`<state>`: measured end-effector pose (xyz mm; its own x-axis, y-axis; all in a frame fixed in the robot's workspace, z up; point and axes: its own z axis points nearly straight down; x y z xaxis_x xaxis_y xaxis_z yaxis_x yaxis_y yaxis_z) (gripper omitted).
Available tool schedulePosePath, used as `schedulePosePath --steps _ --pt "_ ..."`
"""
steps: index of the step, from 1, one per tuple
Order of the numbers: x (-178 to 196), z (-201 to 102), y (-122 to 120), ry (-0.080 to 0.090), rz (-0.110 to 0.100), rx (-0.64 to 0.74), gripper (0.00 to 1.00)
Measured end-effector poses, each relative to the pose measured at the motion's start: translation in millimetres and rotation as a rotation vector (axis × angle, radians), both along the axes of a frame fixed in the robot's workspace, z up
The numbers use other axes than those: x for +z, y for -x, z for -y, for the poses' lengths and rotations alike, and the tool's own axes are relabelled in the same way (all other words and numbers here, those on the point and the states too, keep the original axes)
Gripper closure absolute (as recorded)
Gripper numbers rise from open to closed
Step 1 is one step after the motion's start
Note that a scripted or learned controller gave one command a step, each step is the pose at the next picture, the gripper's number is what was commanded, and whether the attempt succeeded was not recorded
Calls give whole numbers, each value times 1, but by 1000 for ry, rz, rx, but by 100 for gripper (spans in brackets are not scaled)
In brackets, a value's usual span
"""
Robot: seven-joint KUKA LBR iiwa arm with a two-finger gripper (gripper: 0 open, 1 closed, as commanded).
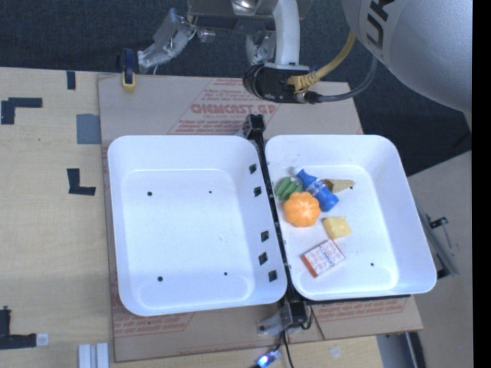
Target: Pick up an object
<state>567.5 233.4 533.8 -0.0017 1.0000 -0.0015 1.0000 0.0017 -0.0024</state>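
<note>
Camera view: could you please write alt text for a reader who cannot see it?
Two shallow white bins sit side by side; the right bin holds an orange fruit, a blue bottle, a green item, a yellow block and a small red-and-white box. The gripper hangs above the bins' far edge.

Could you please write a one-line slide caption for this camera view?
Arm raised behind two white bins; the right bin holds an orange, blue bottle, yellow block and small card.
</note>
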Motion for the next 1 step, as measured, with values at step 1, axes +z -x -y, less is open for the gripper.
schedulePosePath --steps 1 --pt "10 -1 0 -1 0 3 100"
